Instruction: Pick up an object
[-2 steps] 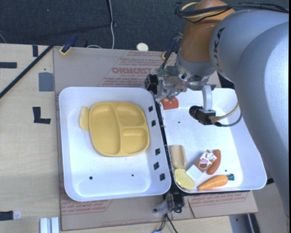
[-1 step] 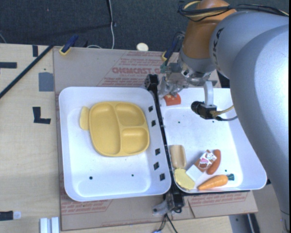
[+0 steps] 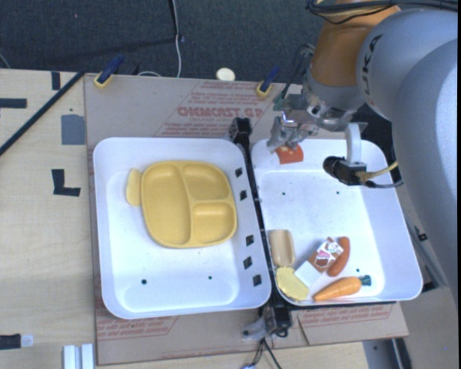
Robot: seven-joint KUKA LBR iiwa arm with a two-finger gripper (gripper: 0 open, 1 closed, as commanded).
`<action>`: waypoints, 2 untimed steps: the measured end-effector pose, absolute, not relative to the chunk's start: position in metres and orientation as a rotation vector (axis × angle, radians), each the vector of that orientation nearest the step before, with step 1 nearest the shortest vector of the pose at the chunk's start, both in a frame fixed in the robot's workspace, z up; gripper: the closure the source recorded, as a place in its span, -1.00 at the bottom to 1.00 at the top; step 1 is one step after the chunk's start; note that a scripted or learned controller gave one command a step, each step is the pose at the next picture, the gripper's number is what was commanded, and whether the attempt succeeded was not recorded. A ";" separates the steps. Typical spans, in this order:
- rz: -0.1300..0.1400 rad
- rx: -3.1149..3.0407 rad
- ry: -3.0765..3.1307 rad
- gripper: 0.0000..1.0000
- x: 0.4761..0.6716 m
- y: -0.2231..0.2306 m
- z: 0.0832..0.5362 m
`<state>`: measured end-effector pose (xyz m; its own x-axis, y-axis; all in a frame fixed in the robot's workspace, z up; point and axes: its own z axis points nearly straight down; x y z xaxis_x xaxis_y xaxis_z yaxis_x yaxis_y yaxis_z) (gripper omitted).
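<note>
Yellow tray (image 3: 189, 203) — left bin (image 3: 119, 283)

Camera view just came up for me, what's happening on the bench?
The arm reaches in from the right, its pincer at the far edge of the right bin, right above a small orange-red piece. A carrot, sausage and other toy food lie at that bin's near edge. The yellow divided plate sits in the left bin.
</note>
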<state>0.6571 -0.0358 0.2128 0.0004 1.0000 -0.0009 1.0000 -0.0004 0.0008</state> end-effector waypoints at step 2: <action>-0.001 2.217 2.229 1.00 0.635 -0.058 0.183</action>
<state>0.6355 -0.0580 0.1829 -0.0053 1.0000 0.0007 1.0000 0.0053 -0.0019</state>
